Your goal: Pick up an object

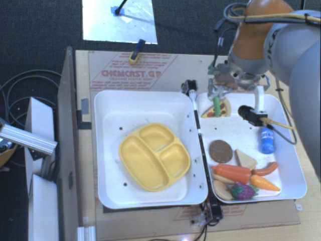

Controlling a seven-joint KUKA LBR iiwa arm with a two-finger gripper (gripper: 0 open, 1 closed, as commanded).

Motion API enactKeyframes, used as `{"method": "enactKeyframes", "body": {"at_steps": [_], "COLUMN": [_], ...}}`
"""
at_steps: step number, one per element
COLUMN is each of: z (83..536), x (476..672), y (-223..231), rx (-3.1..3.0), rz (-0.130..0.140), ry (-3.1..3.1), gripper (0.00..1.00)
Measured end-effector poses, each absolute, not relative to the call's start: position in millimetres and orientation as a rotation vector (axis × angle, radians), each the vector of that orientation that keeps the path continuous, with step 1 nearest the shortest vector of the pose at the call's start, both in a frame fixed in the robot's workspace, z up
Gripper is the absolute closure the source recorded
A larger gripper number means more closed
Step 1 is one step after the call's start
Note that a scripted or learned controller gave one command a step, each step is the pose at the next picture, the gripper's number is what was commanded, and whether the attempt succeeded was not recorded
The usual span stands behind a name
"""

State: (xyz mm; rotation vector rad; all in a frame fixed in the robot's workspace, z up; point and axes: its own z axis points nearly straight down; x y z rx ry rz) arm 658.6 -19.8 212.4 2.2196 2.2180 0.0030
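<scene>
- Camera view, upper right of the frame: grey arm (291, 39) with an orange band reaching in from the right, gripper (216, 98) low over the far left corner of the right bin (296, 182).
- Directly under the gripper: a pizza slice (216, 111) with a green strip across it, lying in that corner; jaws look pinched on the green strip, though too blurred to tell for sure.
- Right of centre: blue bottle (267, 140) near the bin's right wall, brown round cookie (220, 151) in the middle, tan wedge (245, 159) just beside it.
- Lower right: orange carrot (231, 172), sausage (265, 169), smaller carrot (264, 184) and purple grapes (242, 190) crowded along the near edge.
- Centre left: yellow divided plate (154, 156) alone in the left bin (108, 149).
</scene>
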Motion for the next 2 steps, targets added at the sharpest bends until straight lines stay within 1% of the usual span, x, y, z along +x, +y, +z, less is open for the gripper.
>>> {"method": "enactKeyframes", "body": {"at_steps": [1, 2], "z": [195, 213], "x": [668.6, 607.4], "y": [-81, -131], "rx": [2.223, 2.227], "rz": [-0.001, -0.003], "ry": [2.215, 2.214], "gripper": [1.00, 1.00]}}
